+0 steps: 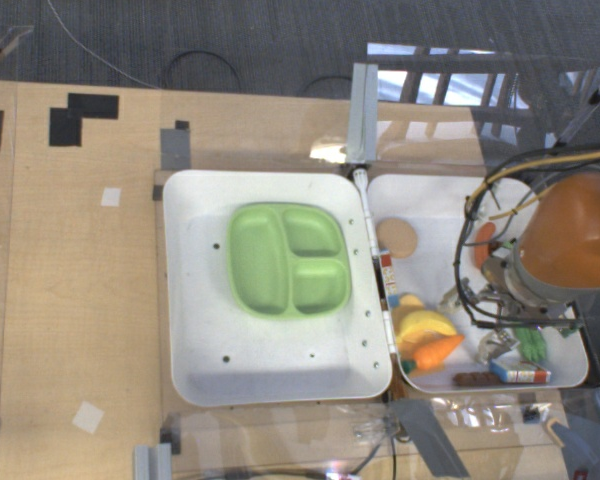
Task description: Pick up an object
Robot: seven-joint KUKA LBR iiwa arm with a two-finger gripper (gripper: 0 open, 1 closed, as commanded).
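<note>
The arm, with its orange band (575, 230), hangs over the right bin (430, 268). Its gripper (497, 345) is low in the bin's front right part, among the objects. A green toy (531, 344) lies right beside it, and a small white and blue box (520, 373) lies just in front. Left of the gripper sit a yellow banana (423, 322) and an orange carrot (435, 352). A dark brown bar (472, 378) rests by the front wall. A tan round disc (396, 238) lies at the bin's back left. An orange-red piece (483, 253) shows behind the cables.
The left bin (195, 368) holds a green divided plate (286, 260). A slim stick-like item (385, 273) lies along the wall between the bins. Black cables (480, 208) loop off the wrist above the right bin. Metal brackets stand behind and in front of the bins.
</note>
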